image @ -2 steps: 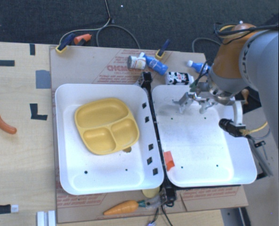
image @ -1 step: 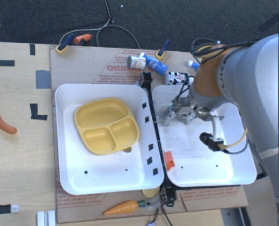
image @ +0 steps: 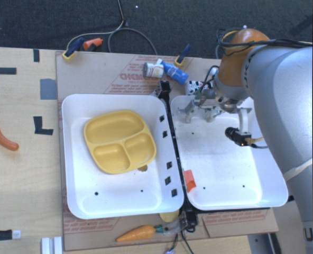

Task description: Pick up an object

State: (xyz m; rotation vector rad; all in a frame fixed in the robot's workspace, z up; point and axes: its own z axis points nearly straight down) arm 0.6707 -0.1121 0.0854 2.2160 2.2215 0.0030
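Camera view: arm [image: 283, 89] reaches from 3 o'clock, wrist bent over the right bin's [image: 225, 194] 12 o'clock end. Gripper [image: 200, 111] hangs spread, holding nothing.

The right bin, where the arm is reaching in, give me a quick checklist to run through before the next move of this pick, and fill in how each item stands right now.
1. Gripper over a bin: ok, it is above the far left part of the right bin.
2. A thing between the gripper's fingers: not ok, none can be seen there.
3. Pick target under the gripper: cannot tell, the bin floor there looks bare white.
4. Other target available: ok, the yellow divided plate lies flat in the left bin.
5. Path to the plate: cannot tell, the black divider between the bins lies in the way.
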